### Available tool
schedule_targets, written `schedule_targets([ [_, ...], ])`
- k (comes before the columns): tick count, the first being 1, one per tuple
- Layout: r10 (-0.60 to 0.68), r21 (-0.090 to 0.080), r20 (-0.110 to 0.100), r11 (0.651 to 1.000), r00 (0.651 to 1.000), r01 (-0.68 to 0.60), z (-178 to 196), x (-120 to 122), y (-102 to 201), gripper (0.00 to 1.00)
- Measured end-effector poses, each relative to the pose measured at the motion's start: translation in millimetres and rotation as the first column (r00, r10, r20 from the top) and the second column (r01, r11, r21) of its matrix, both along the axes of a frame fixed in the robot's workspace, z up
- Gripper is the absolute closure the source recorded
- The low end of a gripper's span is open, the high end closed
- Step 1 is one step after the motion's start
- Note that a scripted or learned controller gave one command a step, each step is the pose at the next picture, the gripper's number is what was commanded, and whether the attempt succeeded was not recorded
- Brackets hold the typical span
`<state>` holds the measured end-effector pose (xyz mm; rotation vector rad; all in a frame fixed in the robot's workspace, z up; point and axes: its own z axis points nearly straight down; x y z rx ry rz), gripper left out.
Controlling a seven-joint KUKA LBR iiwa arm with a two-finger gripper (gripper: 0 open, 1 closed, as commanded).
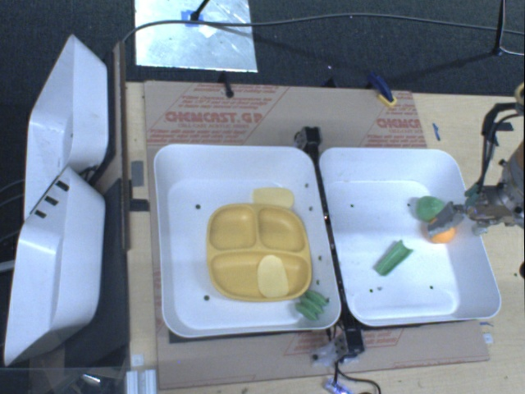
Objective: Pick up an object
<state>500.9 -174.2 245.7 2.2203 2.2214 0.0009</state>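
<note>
Gripper (447, 217), finger state indiscernible, sat in the right bin (476, 298) touching the orange-and-green object (435, 220), green block (392, 258) lying apart to lower left, long axis diagonal.

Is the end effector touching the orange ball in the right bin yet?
Cannot tell. In the camera view, the end effector overlaps the orange ball beside the green ball, with no visible gap, but the slant hides actual contact.

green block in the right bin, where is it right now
In the camera view the green block lies tilted on the right bin's floor near its middle, below and left of the orange ball by the end effector.
</note>
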Motion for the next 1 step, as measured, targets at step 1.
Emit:
schedule_targets([
  [1, 0.001, 0.001, -0.003, 1.0, 1.0, -0.001, -40.0, 64.1, -14.9, 0.0],
])
